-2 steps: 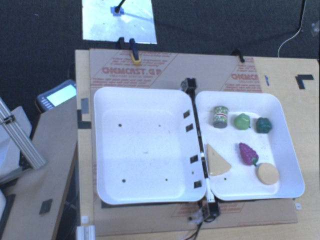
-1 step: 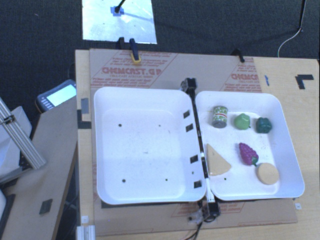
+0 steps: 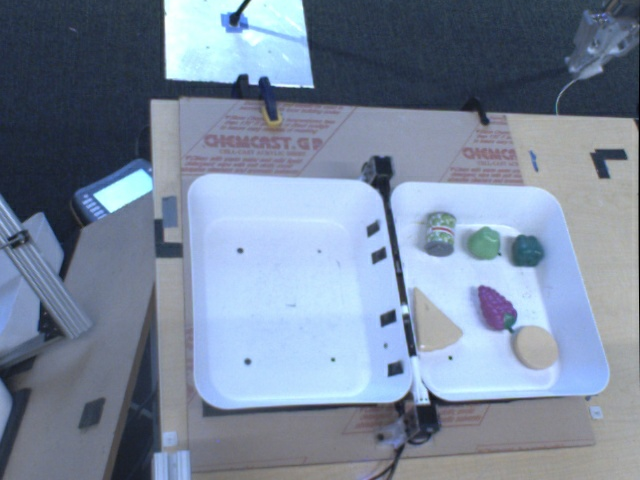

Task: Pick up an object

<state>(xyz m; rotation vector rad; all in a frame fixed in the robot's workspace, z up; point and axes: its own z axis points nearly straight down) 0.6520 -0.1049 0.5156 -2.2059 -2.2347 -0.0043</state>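
Observation:
The right bin (image 3: 580, 298) holds several small items. A little green-labelled can (image 3: 439, 233) stands at its back left, with a light green apple (image 3: 485, 242) and a dark green vegetable (image 3: 527, 251) beside it. A purple grape bunch (image 3: 496, 307) lies in the middle. A tan wedge (image 3: 433, 322) rests against the left wall, and a round tan disc (image 3: 536, 348) sits at the front right. My gripper (image 3: 598, 40) hangs high at the far top right, well away from the bin and from every item.
The left bin (image 3: 200, 298) lies next to the right one, joined along a divider with black clips (image 3: 390, 268). A shiny metal plate (image 3: 238, 26) sits on the dark floor at the back. A side table (image 3: 80, 298) with a small screen device (image 3: 112, 192) stands at left.

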